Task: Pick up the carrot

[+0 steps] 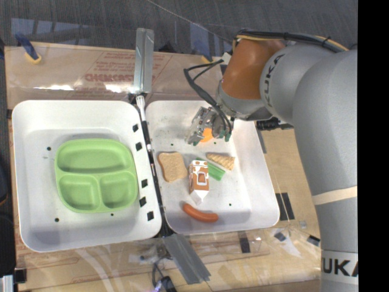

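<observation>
The metal two-finger gripper point(208, 128) sits low in the right white plastic bin point(255, 163), fingers closed on the small orange carrot point(207, 135), above the slice of brown toast point(172, 166).

One camera looks down on the counter point(67, 72) from above, at a slant rather than straight overhead. It sits far enough off to take in both white bins whole: the left bin point(24, 163) and the right bin point(258, 181) lie side by side across the middle of the frame. The far edge of the counter runs near the top, with dark floor point(73, 5) beyond it. The near edge falls at the bottom. The arm point(316, 102) enters from the right and looms large there.
</observation>
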`<state>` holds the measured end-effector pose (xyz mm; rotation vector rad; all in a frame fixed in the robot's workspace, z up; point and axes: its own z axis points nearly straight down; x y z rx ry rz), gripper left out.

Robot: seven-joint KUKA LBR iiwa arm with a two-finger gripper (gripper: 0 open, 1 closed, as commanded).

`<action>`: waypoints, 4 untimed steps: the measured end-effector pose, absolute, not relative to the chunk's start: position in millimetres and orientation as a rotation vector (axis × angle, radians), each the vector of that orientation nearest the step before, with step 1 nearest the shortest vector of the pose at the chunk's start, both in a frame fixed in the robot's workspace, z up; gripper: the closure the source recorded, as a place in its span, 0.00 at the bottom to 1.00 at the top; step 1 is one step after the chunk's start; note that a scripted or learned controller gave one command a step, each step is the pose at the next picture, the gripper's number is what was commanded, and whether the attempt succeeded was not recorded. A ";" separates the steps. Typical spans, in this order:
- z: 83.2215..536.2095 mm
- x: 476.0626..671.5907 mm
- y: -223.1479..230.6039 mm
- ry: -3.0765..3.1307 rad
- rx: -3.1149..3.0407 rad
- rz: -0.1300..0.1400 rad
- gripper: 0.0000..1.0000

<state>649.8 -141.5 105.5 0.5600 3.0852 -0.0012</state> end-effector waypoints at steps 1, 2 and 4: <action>299.5 628.8 -52.2 3.041 0.723 0.005 1.00; 217.7 644.1 -22.4 3.107 0.496 -0.001 1.00; 219.2 641.7 122.4 3.105 0.476 0.002 1.00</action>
